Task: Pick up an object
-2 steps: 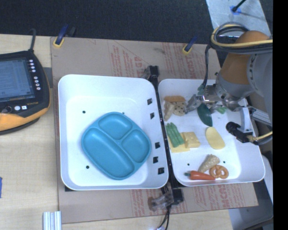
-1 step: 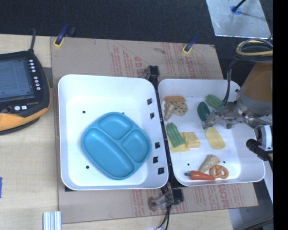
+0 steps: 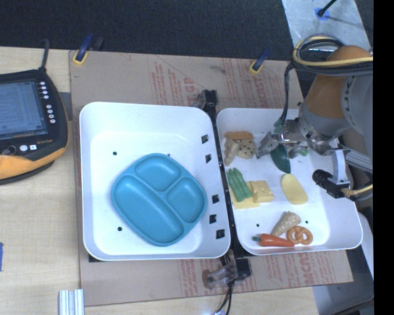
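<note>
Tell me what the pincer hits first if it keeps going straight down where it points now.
Probably the dark green piece just under the pincer in the right bin. Depth is unclear from this slanted view; if it misses, the bin floor comes next.

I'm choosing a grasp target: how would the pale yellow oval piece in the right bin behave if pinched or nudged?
The yellow oval piece looks smooth and rounded, so it may slip from a pinch or roll if nudged. It seems small and probably light. It lies apart from its neighbours, which should help.

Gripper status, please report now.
Gripper low in right bin, over dark green item. Grasp unconfirmed. Yellow piece close beside.
</note>
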You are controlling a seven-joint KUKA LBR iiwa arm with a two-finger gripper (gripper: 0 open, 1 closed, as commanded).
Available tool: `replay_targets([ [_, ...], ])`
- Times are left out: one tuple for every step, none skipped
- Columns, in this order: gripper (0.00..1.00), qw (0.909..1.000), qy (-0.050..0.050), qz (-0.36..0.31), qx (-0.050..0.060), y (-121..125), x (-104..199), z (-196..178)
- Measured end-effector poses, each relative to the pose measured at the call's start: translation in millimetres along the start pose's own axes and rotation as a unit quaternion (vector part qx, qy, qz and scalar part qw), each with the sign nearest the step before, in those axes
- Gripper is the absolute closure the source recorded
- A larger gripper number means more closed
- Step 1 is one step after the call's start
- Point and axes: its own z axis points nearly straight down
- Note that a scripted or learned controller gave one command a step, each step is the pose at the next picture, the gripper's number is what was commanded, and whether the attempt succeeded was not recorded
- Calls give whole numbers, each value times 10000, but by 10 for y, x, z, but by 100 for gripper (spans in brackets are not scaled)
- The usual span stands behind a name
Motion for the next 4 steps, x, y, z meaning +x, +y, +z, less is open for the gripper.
replay_targets([
  [0,10000,14,37,56,-935,119,7],
  [0,10000,4,7,-14,-275,460,-170],
  [0,10000,3,20,-5,373,540,7],
  [0,10000,2,20,27,345,523,5],
])
